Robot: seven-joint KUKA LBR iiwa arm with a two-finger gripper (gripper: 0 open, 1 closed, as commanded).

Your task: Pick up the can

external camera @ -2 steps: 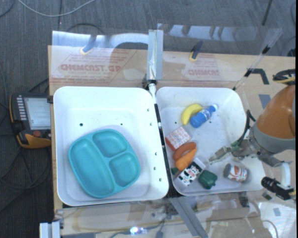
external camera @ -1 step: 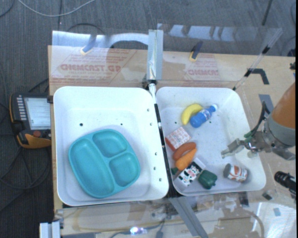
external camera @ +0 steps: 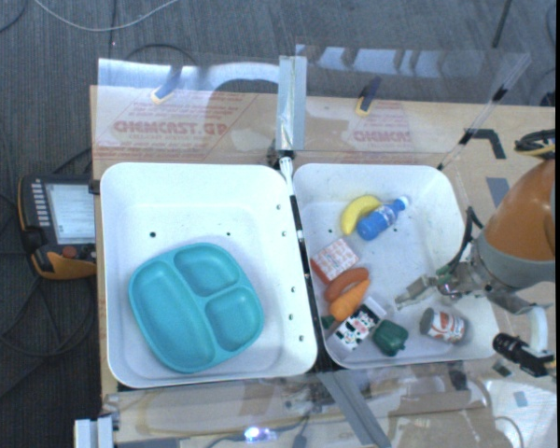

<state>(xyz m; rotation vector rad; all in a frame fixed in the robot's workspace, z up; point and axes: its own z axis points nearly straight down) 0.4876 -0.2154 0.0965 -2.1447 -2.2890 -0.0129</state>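
Overhead, the grey arm with its orange band (external camera: 527,222) reaches in from the right and bends down over the right-hand shallow white bin (external camera: 439,180), its claw (external camera: 427,287) stretched leftward just above the bin floor. Whether the claw is spread or closed cannot be told, and nothing is seen gripped in it. One short red-and-white metal can (external camera: 443,326) lies on its side near the bin's front right corner, just below the claw. One yellow banana (external camera: 357,212), one blue plastic bottle (external camera: 383,217) and one dark green block (external camera: 390,340) share that bin. One turquoise divided plate (external camera: 196,306) sits in the left-hand white bin (external camera: 131,194).
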